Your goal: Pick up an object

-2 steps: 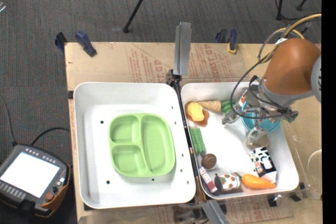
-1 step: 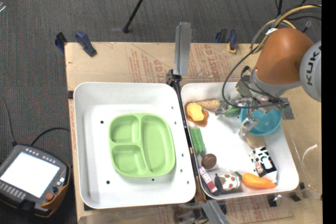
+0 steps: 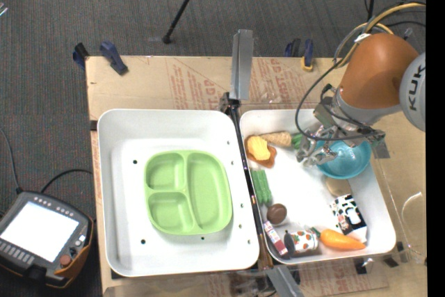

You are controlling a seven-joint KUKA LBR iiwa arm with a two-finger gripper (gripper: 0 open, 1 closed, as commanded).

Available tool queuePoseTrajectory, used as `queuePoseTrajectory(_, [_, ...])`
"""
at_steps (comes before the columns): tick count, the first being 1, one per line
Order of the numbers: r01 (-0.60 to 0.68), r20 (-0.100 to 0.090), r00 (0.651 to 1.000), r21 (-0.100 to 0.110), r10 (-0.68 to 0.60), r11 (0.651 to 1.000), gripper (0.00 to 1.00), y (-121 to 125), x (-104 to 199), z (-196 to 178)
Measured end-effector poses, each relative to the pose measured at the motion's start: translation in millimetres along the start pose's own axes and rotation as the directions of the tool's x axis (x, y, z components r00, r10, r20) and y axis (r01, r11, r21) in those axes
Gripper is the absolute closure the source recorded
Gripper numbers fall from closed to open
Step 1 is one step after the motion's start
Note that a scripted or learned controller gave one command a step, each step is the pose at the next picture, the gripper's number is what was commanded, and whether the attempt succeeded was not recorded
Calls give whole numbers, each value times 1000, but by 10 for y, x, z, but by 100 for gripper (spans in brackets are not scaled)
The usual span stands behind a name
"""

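Blue bowl [image 3: 345,160]: round, glossy, in the right bin [image 3: 306,191]. Gripper [image 3: 314,149] at its left rim; jaw state cannot be told.

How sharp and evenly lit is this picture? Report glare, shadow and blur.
Camera view: even, soft light; green tray and left bin sharp, with faint shadows at the bin walls; no strong glare; end effector above the blue bowl slightly soft; small items by the right bin's near edge hard to read.

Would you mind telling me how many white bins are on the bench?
2. The left bin holds a green divided tray; the right bin holds the assorted small items, with the tool over its far side.
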State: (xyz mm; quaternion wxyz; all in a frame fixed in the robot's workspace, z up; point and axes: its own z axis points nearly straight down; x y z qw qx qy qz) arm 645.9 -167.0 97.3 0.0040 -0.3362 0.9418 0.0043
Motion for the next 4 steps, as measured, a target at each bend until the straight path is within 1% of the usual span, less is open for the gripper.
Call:
queuePoseTrajectory(1, [-2,-1,1000,0,2,1000,0,-3,6,4])
queuePoseTrajectory(2, [-6,5,1000,-2,6,1000,100,2,-11,-97])
queuePoseTrajectory(3, [-7,4,1000,-1,7,1000,0,-2,-4,-93])
queuePoseTrajectory(4, [-6,-7,1000,1,6,1000,0,37,-5,108])
